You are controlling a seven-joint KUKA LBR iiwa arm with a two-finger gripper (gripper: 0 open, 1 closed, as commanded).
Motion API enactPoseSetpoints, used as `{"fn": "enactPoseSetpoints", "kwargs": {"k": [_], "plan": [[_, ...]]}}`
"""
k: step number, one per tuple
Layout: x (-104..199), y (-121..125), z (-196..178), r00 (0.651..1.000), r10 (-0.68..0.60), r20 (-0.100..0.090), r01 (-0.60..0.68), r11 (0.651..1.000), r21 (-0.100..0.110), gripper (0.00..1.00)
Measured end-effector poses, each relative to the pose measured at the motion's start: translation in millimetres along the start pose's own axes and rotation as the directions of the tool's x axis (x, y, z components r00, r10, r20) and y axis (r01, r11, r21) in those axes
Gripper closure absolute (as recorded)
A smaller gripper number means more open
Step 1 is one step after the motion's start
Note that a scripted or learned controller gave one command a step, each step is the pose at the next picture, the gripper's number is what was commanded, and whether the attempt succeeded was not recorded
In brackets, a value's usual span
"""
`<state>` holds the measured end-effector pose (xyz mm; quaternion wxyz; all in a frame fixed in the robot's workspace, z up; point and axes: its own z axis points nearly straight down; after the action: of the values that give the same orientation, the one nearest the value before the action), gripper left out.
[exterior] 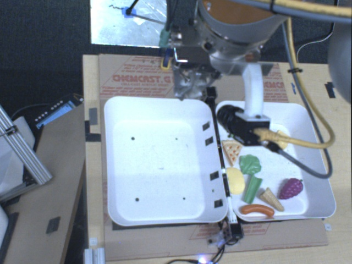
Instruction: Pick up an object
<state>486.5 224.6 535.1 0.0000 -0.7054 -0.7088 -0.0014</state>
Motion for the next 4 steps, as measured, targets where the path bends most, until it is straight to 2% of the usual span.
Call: {"fn": "enactPoseSetpoints", "kwargs": {"k": [1,2,3,4], "plan": [[9,91,2,1.000,0.005,0.002,-0.005,1.000,-0.002,1.00],[10,-4,-1,1.000,-0.003,0.001,0.003,1.000,0.003,1.00],[8,131,2,1.000,0.007,0.002,-0.007,1.000,-0.003,1.00],[10,45,-1,1.000,-0.002,0.000,0.002,1.000,0.002,1.00]]}}
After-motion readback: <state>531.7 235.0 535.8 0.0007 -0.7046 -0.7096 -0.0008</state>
